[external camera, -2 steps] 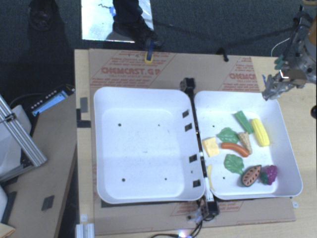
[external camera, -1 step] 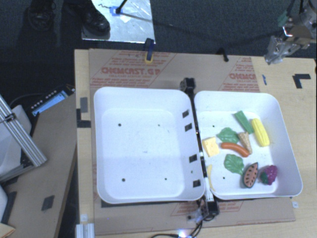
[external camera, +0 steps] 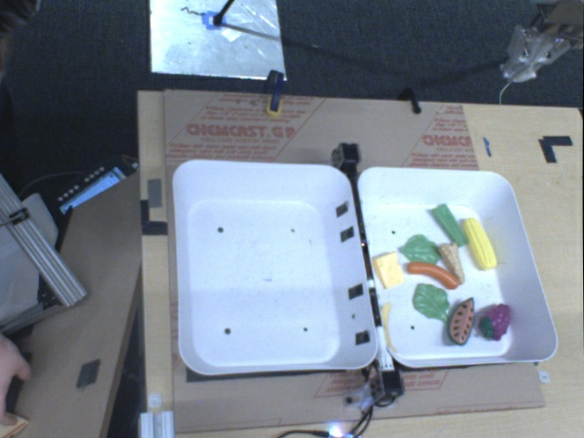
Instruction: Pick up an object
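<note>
The right bin (external camera: 520,210) holds several toy foods. A yellow corn cob (external camera: 479,243) lies by a long green vegetable (external camera: 447,222). Toward the middle are a green leaf (external camera: 420,247), a red sausage (external camera: 431,274), a beige piece (external camera: 452,261) and a yellow cheese wedge (external camera: 388,269). Nearer the front sit another green leaf (external camera: 431,301), a watermelon slice (external camera: 460,321) and purple grapes (external camera: 495,320). My gripper (external camera: 534,48) hangs at the top right, well behind the bench and far from the bin, with nothing seen in it.
The left bin (external camera: 196,176) stands beside the right one, joined by a black divider with clips (external camera: 358,245). A shiny foil sheet (external camera: 217,24) lies on the floor behind. A yellow-blue clamp (external camera: 274,94) sits at the bench's back edge. Grey equipment (external camera: 36,254) is at the left.
</note>
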Tool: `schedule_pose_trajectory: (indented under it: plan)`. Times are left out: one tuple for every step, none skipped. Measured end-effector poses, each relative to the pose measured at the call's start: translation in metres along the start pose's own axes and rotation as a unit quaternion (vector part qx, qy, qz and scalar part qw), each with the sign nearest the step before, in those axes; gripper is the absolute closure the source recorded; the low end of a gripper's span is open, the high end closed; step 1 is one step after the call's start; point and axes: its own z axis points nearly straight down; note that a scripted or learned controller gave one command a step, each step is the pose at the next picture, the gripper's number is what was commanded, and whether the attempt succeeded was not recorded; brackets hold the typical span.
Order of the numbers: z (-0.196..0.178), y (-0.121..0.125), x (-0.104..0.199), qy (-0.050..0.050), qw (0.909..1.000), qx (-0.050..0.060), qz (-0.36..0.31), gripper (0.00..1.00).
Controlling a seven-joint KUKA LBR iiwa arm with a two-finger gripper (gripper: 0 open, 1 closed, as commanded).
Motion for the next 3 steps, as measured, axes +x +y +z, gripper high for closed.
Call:
schedule_pose_trajectory:
  plan:
    - [-0.028, -0.001, -0.01, 0.001, 1.0, 0.002, 0.001, 1.0]
    - [-0.071, -0.001, -0.023, 0.0, 1.0, 0.001, 0.001, 1.0]
    - [-0.068, -0.002, -0.098, 0.0, 1.0, 0.003, 0.004, 1.0]
